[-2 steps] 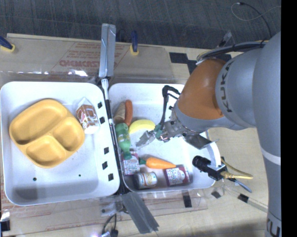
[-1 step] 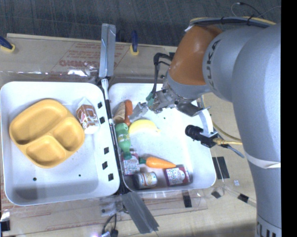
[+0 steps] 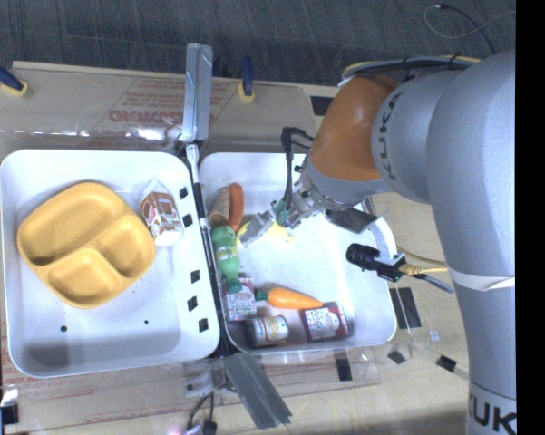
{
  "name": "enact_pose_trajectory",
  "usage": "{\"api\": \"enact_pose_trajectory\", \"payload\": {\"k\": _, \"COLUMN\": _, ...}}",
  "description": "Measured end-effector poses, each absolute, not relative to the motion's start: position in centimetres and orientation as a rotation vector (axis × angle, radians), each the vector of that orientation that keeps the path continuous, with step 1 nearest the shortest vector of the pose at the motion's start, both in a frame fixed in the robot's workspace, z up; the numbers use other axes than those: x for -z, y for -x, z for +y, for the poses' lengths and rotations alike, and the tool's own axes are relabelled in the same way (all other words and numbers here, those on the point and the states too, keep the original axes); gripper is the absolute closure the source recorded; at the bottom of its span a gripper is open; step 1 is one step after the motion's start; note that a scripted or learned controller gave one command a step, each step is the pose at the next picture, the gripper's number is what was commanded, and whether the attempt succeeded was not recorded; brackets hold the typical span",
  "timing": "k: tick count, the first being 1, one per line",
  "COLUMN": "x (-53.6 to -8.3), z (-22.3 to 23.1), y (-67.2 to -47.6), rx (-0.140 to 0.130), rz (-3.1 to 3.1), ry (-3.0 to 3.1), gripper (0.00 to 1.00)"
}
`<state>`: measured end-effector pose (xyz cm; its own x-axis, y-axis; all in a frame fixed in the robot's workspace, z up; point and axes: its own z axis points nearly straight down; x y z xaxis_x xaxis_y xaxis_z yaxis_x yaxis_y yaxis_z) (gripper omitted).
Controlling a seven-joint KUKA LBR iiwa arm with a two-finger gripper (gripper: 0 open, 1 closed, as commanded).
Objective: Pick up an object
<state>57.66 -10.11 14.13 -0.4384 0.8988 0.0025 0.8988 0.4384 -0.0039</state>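
While the arm reaches across from the right, I see the gripper (image 3: pixel 274 217) hanging low over the upper part of the right bin (image 3: pixel 372 333), its tip pointing toward the bin's left wall. I cannot tell from this slanted view how its tip is set, so I won't call it holding anything.

Nearest to it is the sausage (image 3: pixel 236 205), lying just to the left of the tip, close to the divider between the bins. Its long axis runs up and down the picture, roughly parallel to that wall (a tight spot, I judge, for a clean grasp). Just below it sits the green bottle (image 3: pixel 224 247), also along the wall. Well below the tip, near the bin's bottom edge, the carrot (image 3: pixel 294 298) lies with its long axis left to right, beside a small can (image 3: pixel 269 330) and a dark red jar (image 3: pixel 324 322).

Over in the left bin (image 3: pixel 91 352) rest the yellow tray (image 3: pixel 84 242) and a wrapped snack (image 3: pixel 160 214), both well apart from the tip.
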Motion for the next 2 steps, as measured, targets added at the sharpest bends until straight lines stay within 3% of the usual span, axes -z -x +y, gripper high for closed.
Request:
{"api": "enact_pose_trajectory", "payload": {"k": 1, "x": -9.10, "z": -10.20, "y": -62.28, "rx": -0.002, "rz": -2.669, "ry": 1.654, "gripper": 0.00}}
{"api": "enact_pose_trajectory", "payload": {"k": 2, "x": -9.15, "z": -10.20, "y": -62.31, "rx": -0.002, "rz": -2.670, "ry": 1.654, "gripper": 0.00}}
